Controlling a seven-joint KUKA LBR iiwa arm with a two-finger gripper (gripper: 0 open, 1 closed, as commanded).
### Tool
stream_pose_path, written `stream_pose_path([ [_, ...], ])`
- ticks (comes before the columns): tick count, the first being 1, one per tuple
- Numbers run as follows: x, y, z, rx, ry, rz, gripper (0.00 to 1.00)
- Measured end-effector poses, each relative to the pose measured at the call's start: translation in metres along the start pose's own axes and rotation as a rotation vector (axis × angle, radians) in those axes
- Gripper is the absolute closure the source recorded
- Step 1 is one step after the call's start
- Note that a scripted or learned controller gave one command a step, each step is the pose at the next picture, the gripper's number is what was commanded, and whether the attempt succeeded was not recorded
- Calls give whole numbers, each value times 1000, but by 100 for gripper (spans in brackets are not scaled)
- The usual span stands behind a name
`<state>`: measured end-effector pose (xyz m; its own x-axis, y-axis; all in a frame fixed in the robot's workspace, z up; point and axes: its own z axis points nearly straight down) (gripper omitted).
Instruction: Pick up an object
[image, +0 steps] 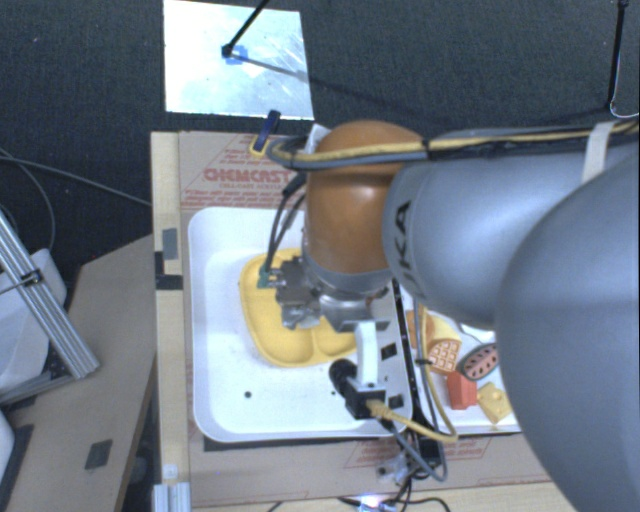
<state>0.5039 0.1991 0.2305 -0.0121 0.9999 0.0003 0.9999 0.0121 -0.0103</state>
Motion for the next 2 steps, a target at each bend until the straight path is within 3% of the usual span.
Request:
stream_pose_path([
  [1, -80, 38, -94, -22, 0, 18, 100],
  [2, -75, 36, -99, -16, 1, 6, 100],
])
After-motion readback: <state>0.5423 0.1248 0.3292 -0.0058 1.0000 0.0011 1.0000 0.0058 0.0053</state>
